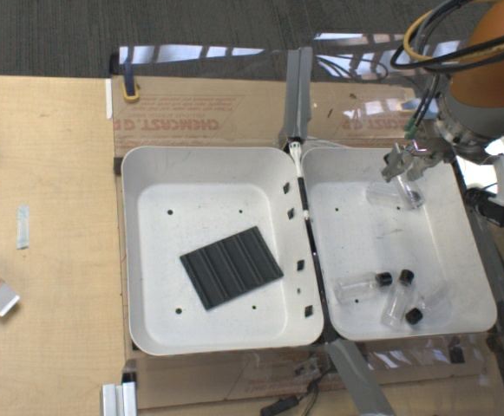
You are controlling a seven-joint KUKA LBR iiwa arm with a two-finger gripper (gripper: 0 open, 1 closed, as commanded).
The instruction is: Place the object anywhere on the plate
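**Vials (396,304): handling properties and present location**

1. Location. The vials lie in the right bin (356,232), grouped near its front edge. At least two clear tubes are discernible, lying on their sides. Three black caps (406,276) show among them. The tubes lie close together, and some may be touching.

2. Handling. Judged from their appearance, the vials are light, rigid and smooth-walled. They are likely to roll or slip under a poor pinch. The transparent walls are hard to see against the white bin. The recommended hold is across the tube body, near its middle and square to its long axis. A hold on the cap end would probably let the tube pivot.

3. Gripper (405,167). It hangs over the back of the right bin, well apart from the grouped vials. Whether it is spread or closed cannot be told. A faint clear shape (401,196) lies just below it. This may be a further vial, but that cannot be confirmed, and nothing is seen to be held.

4. Containers. The left bin (147,232) holds the plate (232,267), a dark ribbed rectangle lying flat and askew near the centre. Nothing rests on the plate. The two bins sit side by side on the counter (43,146).

5. Status. In my judgement, the placement is not yet done.
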